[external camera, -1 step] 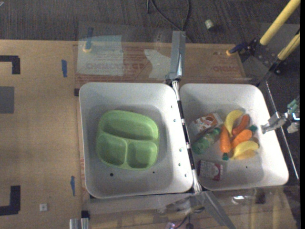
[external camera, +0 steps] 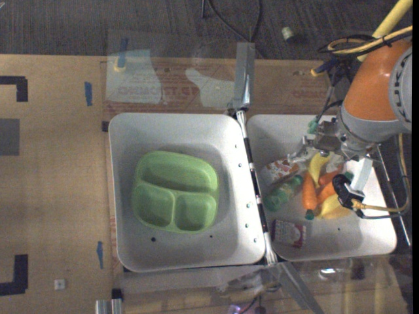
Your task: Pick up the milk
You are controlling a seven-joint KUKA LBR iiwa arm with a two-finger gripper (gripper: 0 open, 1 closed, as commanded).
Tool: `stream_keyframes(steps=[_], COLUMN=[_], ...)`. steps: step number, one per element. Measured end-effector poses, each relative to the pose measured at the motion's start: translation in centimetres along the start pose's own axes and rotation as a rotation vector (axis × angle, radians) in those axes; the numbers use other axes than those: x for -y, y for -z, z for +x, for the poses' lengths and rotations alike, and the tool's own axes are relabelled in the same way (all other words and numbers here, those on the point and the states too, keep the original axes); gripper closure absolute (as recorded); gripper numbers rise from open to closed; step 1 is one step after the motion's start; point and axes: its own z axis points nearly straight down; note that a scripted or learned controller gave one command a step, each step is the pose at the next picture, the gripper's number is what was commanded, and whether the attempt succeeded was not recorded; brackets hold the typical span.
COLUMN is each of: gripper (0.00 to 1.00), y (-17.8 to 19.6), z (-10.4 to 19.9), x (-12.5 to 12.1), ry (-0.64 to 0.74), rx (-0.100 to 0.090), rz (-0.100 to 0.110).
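Note:
The right bin (external camera: pixel 366 237) holds a heap of play food. A small white and red carton (external camera: pixel 289 233), which may be the milk, lies flat near the bin's front left corner. A second white and orange pack (external camera: pixel 280 170) lies by the bin's left wall. My gripper (external camera: pixel 325 150) hangs low over the back middle of this bin, above a yellow banana (external camera: pixel 317 167) and orange carrots (external camera: pixel 310 198). It is well behind and to the right of the front carton. The wrist body hides the fingertips.
A green bottle (external camera: pixel 283 193) lies between the two packs. More yellow and orange food (external camera: pixel 334 205) sits under a black cable fitting (external camera: pixel 343 186). The left bin (external camera: pixel 124 136) holds a green divided plate (external camera: pixel 175 191). A metal divider (external camera: pixel 252 182) separates the bins.

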Motion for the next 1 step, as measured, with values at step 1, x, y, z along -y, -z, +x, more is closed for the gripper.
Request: stream_keyframes(steps=[1], gripper=[0.0], y=[-8.89], z=[1.58], x=[-4.52], ry=[-0.033], rx=[0.0], rz=[-0.01])
